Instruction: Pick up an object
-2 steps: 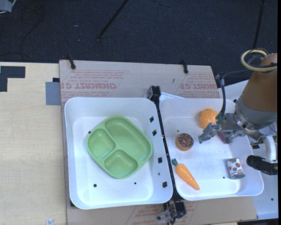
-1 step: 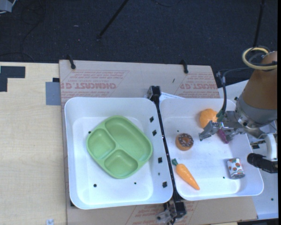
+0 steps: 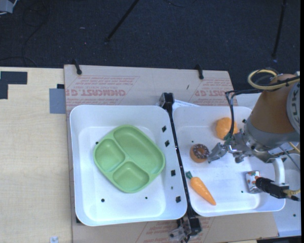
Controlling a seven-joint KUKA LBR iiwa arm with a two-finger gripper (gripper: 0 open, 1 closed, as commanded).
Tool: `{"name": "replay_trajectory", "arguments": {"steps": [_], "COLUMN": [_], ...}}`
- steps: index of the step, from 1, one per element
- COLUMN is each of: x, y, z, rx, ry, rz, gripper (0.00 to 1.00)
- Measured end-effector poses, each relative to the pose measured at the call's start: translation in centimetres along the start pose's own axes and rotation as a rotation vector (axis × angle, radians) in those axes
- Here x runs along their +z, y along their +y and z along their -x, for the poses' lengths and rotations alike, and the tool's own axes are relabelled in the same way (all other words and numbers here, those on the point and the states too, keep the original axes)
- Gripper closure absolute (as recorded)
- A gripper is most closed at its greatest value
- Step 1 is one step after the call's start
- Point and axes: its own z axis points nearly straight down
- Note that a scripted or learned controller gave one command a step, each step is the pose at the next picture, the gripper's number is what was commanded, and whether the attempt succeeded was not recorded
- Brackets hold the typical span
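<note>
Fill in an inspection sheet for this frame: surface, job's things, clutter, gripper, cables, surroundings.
Surface: two shallow white bins side by side, left bin, right bin, on a cardboard sheet.
Job's things: right bin holds a brown ring doughnut toy, an orange ball, an orange toy carrot and a small printed packet.
Clutter: green three-compartment plastic plate in the left bin.
Gripper: two-finger gripper beside the doughnut, holding nothing.
Cables: yellow loop above the arm.
Surroundings: dark carpet, pale wooden bench.

Robot lab: arm [image 3: 273,115], test bins [image 3: 78,135].
</note>
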Motion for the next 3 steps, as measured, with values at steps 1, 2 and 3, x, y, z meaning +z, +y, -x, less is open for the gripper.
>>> {"name": "replay_trajectory", "arguments": {"steps": [1,2,3], "x": [5.4,4.1,-1.4], "y": [-0.1,-0.1,0.6], "z": [-0.1,0.0,-0.7], "rx": [0.0,0.006,-0.002], "ry": [0.0,0.0,-0.002], "rz": [0.002,0.003,0.011], "gripper": [0.0,1.0,1.0]}}
